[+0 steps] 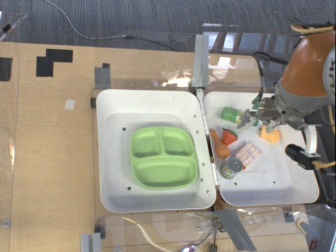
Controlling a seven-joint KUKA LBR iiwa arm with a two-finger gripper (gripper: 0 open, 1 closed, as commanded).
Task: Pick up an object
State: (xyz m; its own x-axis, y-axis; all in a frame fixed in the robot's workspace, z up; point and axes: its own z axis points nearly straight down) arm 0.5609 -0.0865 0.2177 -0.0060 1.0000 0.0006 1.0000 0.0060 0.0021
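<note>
left bin (107, 156): divided tray (164, 157) inside | right bin (273, 190): carrot (219, 145), can (230, 168), packet (247, 154) near divider

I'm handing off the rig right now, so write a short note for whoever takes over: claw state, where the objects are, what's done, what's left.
Claw: low over the right bin, beside the green bottle; nothing seen in it.
Objects, all in the right bin: green bottle, strawberry, carrot, patterned packet, small round tin, yellow cheese wedge.
Left bin: green divided plate.
Done: nothing lifted.
Left: grasp one object and raise it.
</note>
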